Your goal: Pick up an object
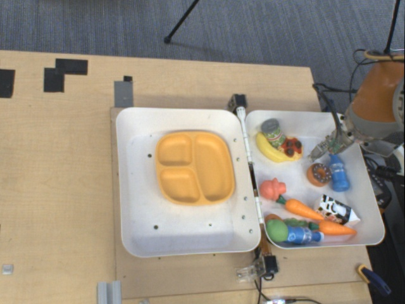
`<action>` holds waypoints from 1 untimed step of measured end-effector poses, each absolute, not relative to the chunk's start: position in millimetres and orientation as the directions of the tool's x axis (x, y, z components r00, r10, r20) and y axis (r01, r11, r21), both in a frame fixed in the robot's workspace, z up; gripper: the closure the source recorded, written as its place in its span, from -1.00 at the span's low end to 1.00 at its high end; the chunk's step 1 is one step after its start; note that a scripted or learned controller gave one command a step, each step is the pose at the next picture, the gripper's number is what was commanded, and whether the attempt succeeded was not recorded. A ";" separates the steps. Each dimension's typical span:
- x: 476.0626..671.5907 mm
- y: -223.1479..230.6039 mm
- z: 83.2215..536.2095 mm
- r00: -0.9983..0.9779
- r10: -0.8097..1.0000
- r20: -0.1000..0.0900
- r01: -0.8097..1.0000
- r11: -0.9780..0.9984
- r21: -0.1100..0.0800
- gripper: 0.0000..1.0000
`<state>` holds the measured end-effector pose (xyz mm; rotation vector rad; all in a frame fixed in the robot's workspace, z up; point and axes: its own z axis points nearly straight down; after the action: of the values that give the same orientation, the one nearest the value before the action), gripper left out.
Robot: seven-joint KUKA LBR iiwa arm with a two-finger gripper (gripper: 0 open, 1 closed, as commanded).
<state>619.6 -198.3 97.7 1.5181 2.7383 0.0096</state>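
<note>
The right bin (373,233) holds several small toys. Among them are a yellow banana (271,149), a grey can (272,129), a brown doughnut (318,174), a blue bottle (340,173), a pink toy (272,189) and two carrots (302,209). My gripper (324,149) hangs over the bin's upper right part, just above the doughnut and the blue bottle. Its fingers stand open with nothing between them. The grey arm with its orange band (378,100) reaches in from the right.
The left bin (136,227) holds an orange divided plate (193,168). Along the right bin's front lie a black-and-white box (335,209), a green ball (276,230) and a lying blue bottle (305,235). Cables run at the right edge.
</note>
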 end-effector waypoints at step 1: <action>619.7 -109.8 176.2 -0.259 0.966 -0.001 0.966 0.259 0.005 1.00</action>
<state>619.7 -109.8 176.2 1.9100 2.4895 0.0046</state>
